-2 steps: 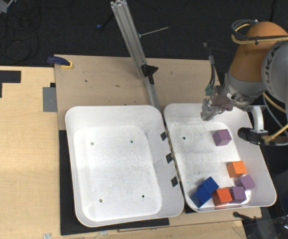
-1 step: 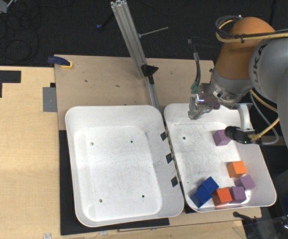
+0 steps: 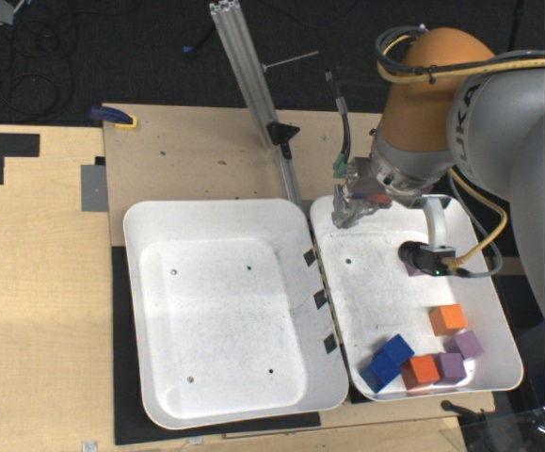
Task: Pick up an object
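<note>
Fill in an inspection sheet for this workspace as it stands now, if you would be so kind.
Surface: a wooden bench bears a left bin and a right bin, both white, side by side.
Job's things: at the right bin's near end lie a blue block, two orange blocks and two purple blocks.
Clutter: an aluminium rail slants over the bench's far side; a blue and yellow tool lies at its far left corner.
Grippers: the gripper is over the right bin's far left corner, apart from the blocks.
Cables: dark cables lie on the floor beyond the bench.
Surroundings: a pale table with black patches stands at left.
</note>
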Controlling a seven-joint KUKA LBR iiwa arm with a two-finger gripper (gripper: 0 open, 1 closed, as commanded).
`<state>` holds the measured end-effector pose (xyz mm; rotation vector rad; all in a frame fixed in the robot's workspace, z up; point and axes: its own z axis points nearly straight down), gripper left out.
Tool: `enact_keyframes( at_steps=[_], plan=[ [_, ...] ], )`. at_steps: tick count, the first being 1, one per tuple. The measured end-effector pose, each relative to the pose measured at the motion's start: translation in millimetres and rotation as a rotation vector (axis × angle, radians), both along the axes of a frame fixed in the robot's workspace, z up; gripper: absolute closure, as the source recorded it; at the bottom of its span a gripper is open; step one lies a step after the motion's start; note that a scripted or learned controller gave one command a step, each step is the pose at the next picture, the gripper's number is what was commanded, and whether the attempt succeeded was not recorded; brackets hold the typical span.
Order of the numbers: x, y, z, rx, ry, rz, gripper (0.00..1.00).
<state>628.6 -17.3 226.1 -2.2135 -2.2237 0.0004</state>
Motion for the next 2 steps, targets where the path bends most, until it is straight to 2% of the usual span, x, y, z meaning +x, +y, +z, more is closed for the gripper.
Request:
enact_keyframes(
  at_steps=[2],
  plan=[
    [-17.7,96.4,16.0,-0.001,0.001,0.0,1.0]
  ],
)
